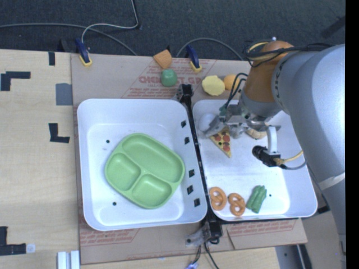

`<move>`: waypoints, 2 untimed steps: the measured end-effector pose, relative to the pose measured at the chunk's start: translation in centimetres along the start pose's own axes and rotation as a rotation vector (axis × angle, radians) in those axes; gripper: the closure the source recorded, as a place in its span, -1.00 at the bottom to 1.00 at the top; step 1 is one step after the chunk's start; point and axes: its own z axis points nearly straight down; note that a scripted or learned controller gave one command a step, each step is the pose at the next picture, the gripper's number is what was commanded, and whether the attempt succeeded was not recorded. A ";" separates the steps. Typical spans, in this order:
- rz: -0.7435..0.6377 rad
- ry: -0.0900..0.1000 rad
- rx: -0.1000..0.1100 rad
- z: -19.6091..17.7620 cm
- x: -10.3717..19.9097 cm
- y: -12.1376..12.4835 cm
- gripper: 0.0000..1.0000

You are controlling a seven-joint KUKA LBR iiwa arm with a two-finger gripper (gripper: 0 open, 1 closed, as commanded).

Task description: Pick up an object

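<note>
Red print runs across the brown cardboard sheet (147, 83) behind the bins, upside down from this camera and too blurred to read; more red print marks the cardboard strip along the front edge, equally unreadable. No brand or label shows on any toy.

The grey arm (314, 100) comes in from 3 o'clock, its bulk cut off by the frame and covering the back right corner of the right bin (280, 192). The orange band sits above the wrist, and the wrist tips downward toward 9 o'clock. The tool (220, 126) hangs low over the back left part of the right bin; whether its tips are apart or together I cannot tell, as they blur into the white floor. A toy pizza slice (222, 143) lies just beside it at 6 o'clock, flat on the bin floor. A tan piece under the wrist is mostly hidden.

Along the front of the right bin lie two toy pretzels (226, 199) and, just at 3 o'clock of them, a green toy vegetable (257, 198).

The left bin (90, 122) holds a green divided plate (145, 170), lying tilted.

On the desk behind the bins sit an orange wedge (162, 58), a green round toy (168, 78), a yellow toy (213, 85) and an orange ball (230, 82), partly behind a cable.
</note>
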 end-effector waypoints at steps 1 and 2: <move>0.001 -0.001 0.000 0.0 0.1 0.0 -1.00; 0.000 0.000 0.002 0.0 -0.1 0.1 -1.00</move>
